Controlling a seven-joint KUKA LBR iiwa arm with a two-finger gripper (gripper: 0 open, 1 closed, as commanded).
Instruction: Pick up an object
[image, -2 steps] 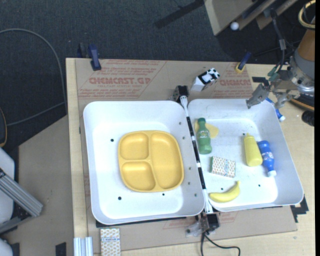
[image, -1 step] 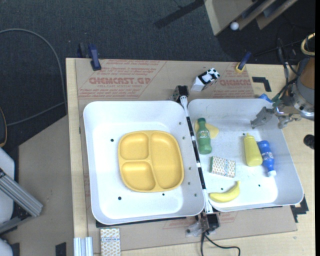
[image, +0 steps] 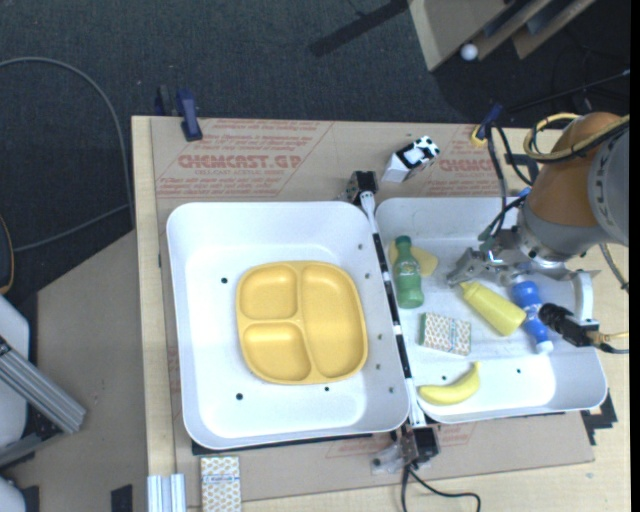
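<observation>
Hand (image: 478, 262) above right bin (image: 560, 385) | grip state unclear | banana (image: 450, 387) near front

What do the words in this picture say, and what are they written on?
"CHEMCAST GP": red print on the brown board under the bins, behind the left bin.
More red print behind the right bin: too blurred to read.
Green bottle label: too small to read.

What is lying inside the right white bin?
The right bin holds a green bottle, a yellow bottle, a blue object, a patterned packet and a banana. The arm covers its upper right part.
</observation>
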